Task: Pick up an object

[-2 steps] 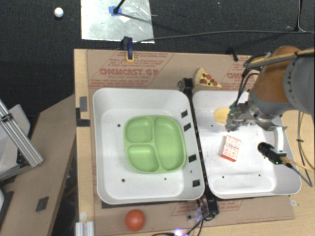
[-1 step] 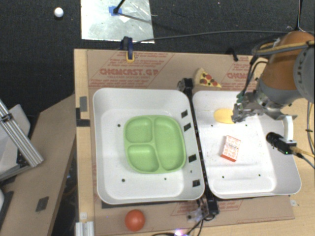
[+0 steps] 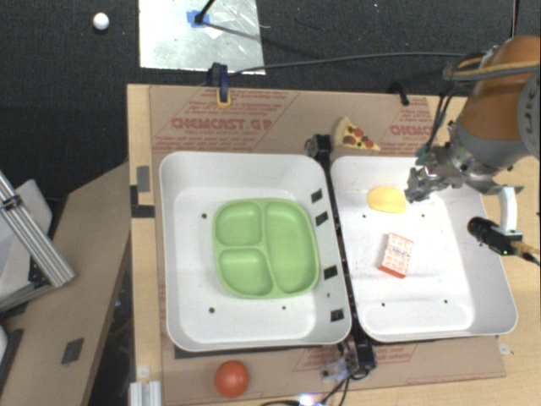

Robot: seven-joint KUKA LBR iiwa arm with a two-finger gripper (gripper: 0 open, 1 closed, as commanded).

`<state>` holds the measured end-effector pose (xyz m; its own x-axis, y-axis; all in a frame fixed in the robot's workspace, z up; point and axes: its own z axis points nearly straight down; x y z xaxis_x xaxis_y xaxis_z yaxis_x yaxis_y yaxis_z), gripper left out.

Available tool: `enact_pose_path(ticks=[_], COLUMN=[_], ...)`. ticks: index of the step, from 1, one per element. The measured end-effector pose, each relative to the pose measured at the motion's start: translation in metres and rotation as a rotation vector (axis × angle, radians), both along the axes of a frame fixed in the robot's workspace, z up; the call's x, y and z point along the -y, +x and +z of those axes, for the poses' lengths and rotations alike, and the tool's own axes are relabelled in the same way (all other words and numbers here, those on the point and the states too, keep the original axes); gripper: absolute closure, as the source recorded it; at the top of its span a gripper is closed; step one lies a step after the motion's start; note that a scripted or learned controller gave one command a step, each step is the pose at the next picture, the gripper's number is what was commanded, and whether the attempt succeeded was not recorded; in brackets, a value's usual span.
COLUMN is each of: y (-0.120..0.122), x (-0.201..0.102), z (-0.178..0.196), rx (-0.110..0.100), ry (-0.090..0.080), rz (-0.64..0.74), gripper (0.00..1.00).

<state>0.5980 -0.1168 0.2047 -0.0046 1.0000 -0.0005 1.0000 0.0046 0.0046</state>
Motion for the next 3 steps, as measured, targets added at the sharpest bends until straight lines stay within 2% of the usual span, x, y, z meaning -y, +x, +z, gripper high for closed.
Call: enact_pose_path(ticks=[1,3], y=[-0.017,-0.065], x=[-0.040,-0.151], z=[-0.001,0.016], rx=[-0.004,-0.006], ry=[0.001,0.003], rz=[0.003,0.005], gripper=[1.00,1.00])
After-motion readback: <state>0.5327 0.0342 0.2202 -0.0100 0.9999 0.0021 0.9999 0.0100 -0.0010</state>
